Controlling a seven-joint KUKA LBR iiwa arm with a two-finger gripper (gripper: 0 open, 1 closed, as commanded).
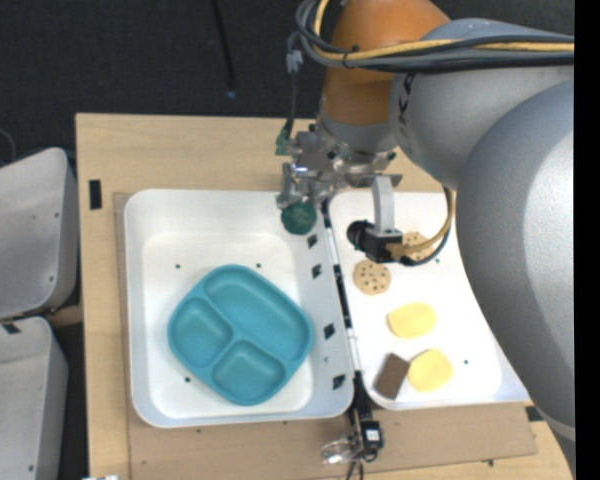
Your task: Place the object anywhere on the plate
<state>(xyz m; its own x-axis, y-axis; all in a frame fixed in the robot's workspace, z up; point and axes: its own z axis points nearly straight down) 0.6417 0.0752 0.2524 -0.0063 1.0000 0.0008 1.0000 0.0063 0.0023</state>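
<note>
Heads up, you had the gripper (302, 200) over the far right corner of the left white bin (145, 268), with a small dark green round object (299, 218) at its tip. I couldn't tell how wide it was, or whether it really held that thing. Let go there and it'd miss the teal three-compartment plastic plate (240, 334). The right white bin (480, 368) had a chocolate-chip cookie (372, 277), two yellow pieces (411, 320) and a brown block (391, 375).

right bin (480, 393): cookie (372, 277) near its inner wall | yellow piece (411, 320) mid-bin | second yellow piece (430, 369) toward front edge | brown block (391, 375) touching it, perhaps chocolate | tabletop (105, 268): bare wood along left edge | white chair (20, 233) beyond that edge
</note>
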